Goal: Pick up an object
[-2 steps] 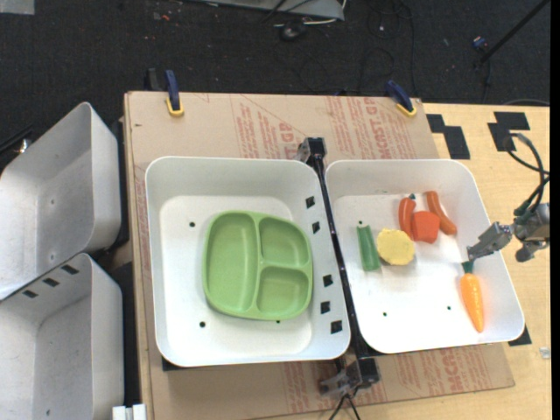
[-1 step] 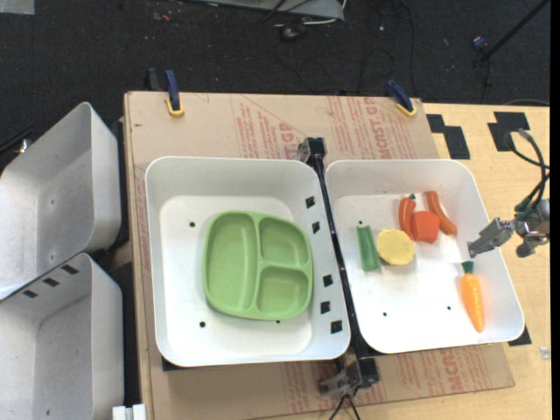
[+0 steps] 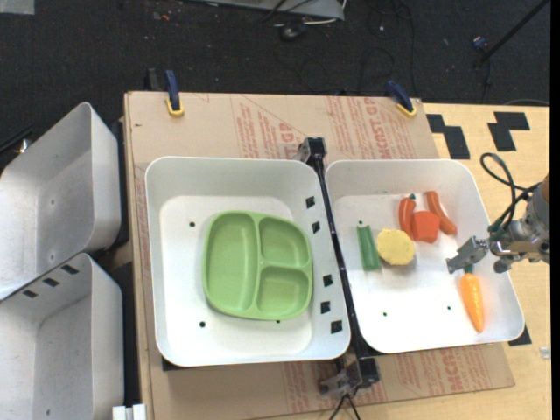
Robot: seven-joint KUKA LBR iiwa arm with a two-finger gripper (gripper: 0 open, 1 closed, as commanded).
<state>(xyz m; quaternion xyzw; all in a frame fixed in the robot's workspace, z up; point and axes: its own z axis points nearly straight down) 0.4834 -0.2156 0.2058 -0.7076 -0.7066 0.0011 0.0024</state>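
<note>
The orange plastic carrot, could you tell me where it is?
The orange plastic carrot lies in the right white bin, near its right wall, just below the hand.

A light green divided plate [image 3: 258, 265] lies in the left white bin [image 3: 175, 191]. In the right white bin [image 3: 455, 182], right of that plate: a green strip [image 3: 368, 247], a yellow lump [image 3: 395, 248], red-orange pieces [image 3: 424, 221] and an orange carrot [image 3: 472, 300]. The worktop [image 3: 236, 125] is tan with red lettering.
</note>
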